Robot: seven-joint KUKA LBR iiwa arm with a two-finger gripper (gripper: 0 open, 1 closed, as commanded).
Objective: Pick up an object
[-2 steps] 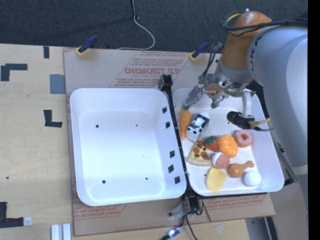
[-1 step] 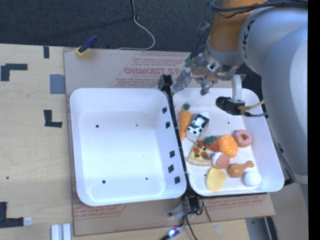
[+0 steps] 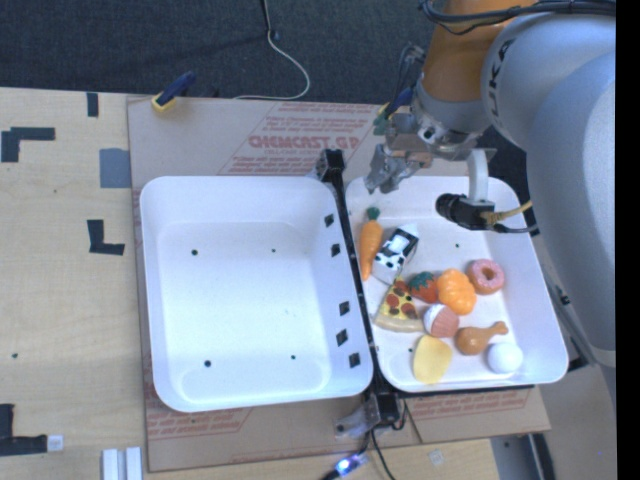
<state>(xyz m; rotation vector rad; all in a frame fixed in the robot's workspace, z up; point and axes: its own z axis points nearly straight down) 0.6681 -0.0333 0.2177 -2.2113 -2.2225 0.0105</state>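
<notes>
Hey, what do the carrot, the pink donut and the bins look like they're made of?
Carrot: probably moulded plastic, smooth and evenly orange, a toy by its look.
Pink donut: likely plastic or rubber too, flat colour with a slight shine.
Bins: thin white plastic seemingly, with rounded corners and a soft sheen.
</notes>
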